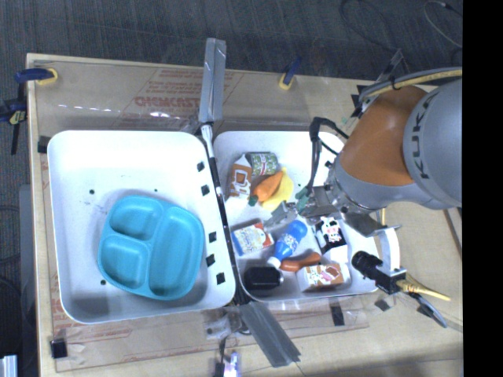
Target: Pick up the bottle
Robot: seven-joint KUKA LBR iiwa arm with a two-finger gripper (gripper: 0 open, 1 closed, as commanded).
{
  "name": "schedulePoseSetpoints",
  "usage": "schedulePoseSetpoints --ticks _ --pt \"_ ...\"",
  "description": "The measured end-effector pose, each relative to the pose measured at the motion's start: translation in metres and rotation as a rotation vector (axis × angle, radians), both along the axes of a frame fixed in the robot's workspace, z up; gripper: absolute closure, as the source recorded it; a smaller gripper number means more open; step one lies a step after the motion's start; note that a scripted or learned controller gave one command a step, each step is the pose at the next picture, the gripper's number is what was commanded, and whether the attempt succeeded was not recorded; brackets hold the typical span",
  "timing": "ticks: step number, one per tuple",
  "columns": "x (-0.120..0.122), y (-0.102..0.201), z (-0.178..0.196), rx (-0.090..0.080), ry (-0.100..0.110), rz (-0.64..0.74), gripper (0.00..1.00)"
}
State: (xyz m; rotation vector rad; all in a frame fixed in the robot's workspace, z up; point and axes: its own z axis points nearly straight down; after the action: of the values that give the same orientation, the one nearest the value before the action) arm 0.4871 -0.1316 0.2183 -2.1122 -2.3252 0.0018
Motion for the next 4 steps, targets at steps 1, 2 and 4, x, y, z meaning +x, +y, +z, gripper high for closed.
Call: schedulePoseSetpoints --ticks 1,2,4 --pt "0.0100 -0.0359 -0.1068 -0.009 -0.025 0.100 0.00" --pt "0.0099 -0.0361 -0.1070 -0.010 -0.024 0.100 0.00" --pt "0.0110 -0.0358 -0.0973 -0.010 -0.025 0.107 0.00"
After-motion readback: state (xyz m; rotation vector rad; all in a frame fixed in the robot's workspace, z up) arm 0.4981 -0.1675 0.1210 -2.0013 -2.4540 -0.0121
